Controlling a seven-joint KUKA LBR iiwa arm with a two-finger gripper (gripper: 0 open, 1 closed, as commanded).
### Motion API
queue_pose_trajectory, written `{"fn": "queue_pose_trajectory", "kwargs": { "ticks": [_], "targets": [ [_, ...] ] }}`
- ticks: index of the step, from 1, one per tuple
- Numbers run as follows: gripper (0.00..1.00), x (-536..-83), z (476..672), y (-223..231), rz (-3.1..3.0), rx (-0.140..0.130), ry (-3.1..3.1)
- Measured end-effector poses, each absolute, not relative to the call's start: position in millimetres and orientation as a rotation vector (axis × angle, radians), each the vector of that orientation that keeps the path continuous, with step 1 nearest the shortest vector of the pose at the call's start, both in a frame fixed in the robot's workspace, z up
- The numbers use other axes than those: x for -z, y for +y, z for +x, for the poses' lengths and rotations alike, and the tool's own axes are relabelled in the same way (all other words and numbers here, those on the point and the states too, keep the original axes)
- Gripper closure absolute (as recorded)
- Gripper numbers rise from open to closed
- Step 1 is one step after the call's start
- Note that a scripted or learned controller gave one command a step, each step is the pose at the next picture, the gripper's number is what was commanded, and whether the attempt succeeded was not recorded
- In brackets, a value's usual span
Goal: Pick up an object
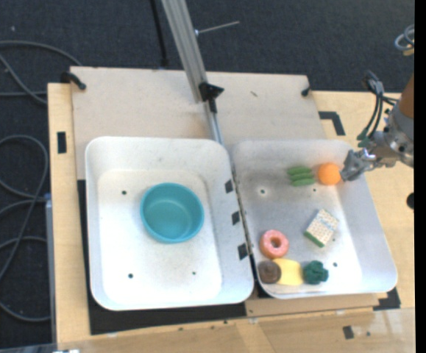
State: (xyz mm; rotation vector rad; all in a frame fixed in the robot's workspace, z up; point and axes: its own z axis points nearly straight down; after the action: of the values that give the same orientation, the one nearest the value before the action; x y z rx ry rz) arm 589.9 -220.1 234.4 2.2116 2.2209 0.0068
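Gripper [354, 165] at right edge of frame, low over the upper-right part of the right bin [360, 219], tip just beside the orange ball [329, 173]. Fingers too small/blurred to read: can't tell if spread or closed, and nothing visibly between them.

Right bin contents, all resting on the floor: orange ball w/ green ridged piece [299, 175] touching it on its left, upper part of bin; checkered block [321, 228] mid-right; pink donut [274, 243] below centre; brown donut [270, 272], yellow block [290, 272], dark green lump [315, 272] in a row along the lower rim. Left bin [109, 197] holds a teal bowl [172, 212], centre.

Status: no obj lifted. Judged approach stage, ball the likely target. Left to do: close on it, lift clear.
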Motion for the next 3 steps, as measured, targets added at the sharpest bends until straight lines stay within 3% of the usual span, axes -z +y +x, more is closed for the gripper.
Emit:
{"fn": "queue_pose_trajectory", "kwargs": {
  "ticks": [1,2,3],
  "targets": [
    [1.0,-279,591.4,-221,2.211,-0.006,2.223],
    [1.0,-268,593.5,-168,2.214,-0.001,2.227],
    [1.0,-258,610.1,-112,2.214,0.0,2.229]
  ]
}}
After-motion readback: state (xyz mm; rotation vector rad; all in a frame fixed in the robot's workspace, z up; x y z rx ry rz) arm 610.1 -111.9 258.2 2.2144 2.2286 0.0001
